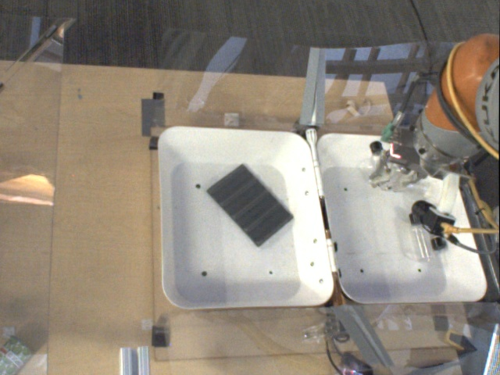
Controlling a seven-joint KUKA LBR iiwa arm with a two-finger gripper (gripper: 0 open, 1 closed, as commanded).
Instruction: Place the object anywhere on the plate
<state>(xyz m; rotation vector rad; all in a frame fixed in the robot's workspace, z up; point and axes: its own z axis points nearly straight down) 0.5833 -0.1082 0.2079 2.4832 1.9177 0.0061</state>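
Two white bins sit side by side on the table point(94, 209). A dark ribbed plate point(250, 205) lies tilted in the left bin point(176, 287). The end effector point(394, 170) hovers over the right bin point(469, 287); its grip state cannot be told. No writing is readable.

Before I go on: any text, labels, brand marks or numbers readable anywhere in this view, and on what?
No text reads clearly.
Orange band of the arm: dark lettering at the frame's right edge, cut off, unreadable.
Printed scrap at the bench's lower left corner: too small and blurred.
Dark ribbed plate and both white bins: no markings.
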